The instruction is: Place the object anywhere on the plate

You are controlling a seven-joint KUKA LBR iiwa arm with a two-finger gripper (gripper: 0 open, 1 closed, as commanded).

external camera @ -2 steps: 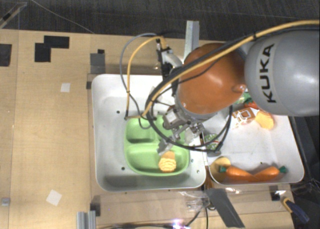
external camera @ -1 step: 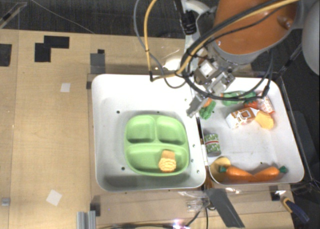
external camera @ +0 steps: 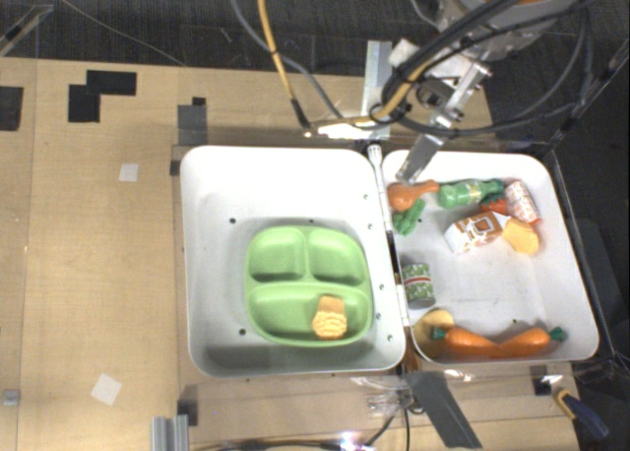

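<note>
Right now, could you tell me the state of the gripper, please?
Gripper: above the far edge of the right bin, near the orange toy; open or shut cannot be told, nothing seen held.

pale wooden bench (external camera: 89,272) — dark ribbed floor (external camera: 128,6) behind it.

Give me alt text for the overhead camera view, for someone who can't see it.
A green divided plate sits in the left white bin, with a yellow toy food piece in its front compartment. The gripper hangs over the right bin, which holds toy carrots, a green bottle and small cartons.
</note>
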